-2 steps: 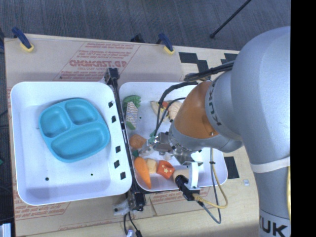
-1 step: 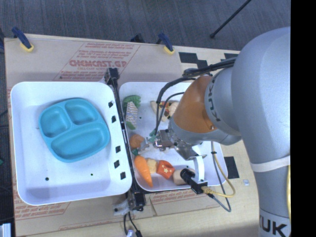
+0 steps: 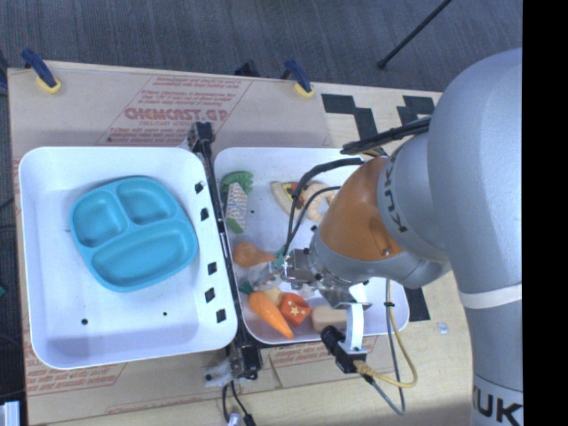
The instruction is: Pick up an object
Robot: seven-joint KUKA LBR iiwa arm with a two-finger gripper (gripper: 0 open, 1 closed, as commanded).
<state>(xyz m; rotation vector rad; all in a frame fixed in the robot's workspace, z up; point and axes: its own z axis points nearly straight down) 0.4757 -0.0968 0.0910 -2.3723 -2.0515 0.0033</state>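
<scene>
My gripper (image 3: 297, 278) hangs low in the right bin (image 3: 266, 162), just above the carrot (image 3: 269, 314) and red tomato (image 3: 295, 309); I cannot tell its state. The blue divided plate (image 3: 133, 231) lies in the left bin (image 3: 53, 327)

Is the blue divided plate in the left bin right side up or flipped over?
Right side up: the blue plate shows its three hollow compartments facing upward, lying flat in the left bin.

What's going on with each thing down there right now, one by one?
Blue divided plate: flat in left bin.
Corn cob: lying in right bin.
Carrot: lying beside tomato.
Arm: lowered over right bin.
</scene>
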